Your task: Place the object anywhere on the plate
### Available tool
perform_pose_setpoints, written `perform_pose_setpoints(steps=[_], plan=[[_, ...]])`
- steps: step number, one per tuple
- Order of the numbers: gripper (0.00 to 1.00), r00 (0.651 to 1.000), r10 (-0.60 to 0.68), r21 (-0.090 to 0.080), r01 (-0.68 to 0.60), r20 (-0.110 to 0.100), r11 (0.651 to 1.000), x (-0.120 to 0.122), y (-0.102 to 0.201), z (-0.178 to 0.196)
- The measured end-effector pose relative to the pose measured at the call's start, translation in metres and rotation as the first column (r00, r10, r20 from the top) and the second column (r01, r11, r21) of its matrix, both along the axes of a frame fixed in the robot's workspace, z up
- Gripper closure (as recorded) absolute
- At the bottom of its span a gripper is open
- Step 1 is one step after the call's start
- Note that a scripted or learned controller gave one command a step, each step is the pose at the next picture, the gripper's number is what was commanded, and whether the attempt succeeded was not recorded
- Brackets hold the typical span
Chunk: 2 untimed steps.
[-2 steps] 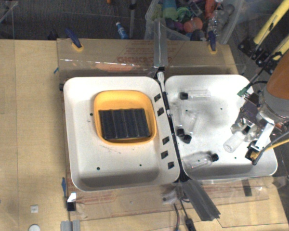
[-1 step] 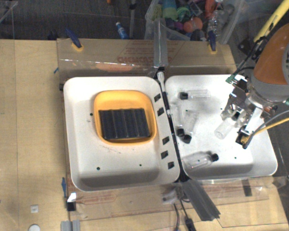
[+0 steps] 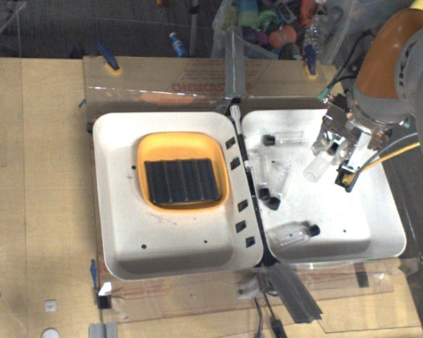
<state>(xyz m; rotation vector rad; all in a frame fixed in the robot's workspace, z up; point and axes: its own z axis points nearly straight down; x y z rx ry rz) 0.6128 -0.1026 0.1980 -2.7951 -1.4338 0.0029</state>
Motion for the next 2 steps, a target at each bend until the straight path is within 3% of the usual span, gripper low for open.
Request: perform_pose_setpoints(steps=[1, 2], plan=[[1.0, 0.974, 0.227, -0.001, -0.227, 0.002, 0.974, 0.054, -0.017, -0.015], [1.0, 0.954, 0.301, -0.002, -0.301, 0.003, 0.954, 0.054, -0.002, 0.016]])
